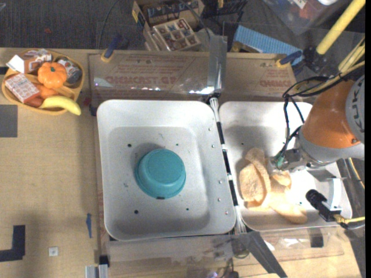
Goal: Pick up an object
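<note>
While the claw point(279, 162) is lowered into the right bin point(249, 113) among the bread-like pieces point(254, 182), its opening cannot be told. One piece should be centred between its tips before closing. A teal bowl point(161, 173) is seen in the left bin point(116, 120).
</note>
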Motion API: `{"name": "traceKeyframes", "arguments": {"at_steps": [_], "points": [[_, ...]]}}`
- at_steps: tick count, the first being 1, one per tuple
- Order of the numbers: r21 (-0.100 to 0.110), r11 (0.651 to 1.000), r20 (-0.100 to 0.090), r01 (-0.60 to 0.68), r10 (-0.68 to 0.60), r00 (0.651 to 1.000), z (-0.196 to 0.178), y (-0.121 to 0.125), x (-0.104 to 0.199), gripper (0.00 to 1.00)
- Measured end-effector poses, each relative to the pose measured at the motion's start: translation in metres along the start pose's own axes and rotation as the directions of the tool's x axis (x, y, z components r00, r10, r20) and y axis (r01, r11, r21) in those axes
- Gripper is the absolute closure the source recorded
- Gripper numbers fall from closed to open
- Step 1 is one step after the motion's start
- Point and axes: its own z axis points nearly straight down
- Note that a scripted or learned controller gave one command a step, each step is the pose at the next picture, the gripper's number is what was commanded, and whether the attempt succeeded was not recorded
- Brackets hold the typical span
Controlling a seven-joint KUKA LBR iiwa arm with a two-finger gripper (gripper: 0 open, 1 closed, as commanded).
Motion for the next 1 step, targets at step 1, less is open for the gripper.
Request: {"name": "traceKeyframes", "arguments": {"at_steps": [1], "points": [[0.0,1.0,0.0,0.0,0.0,1.0,0.0,-0.0001,-0.0002,0.0]]}}
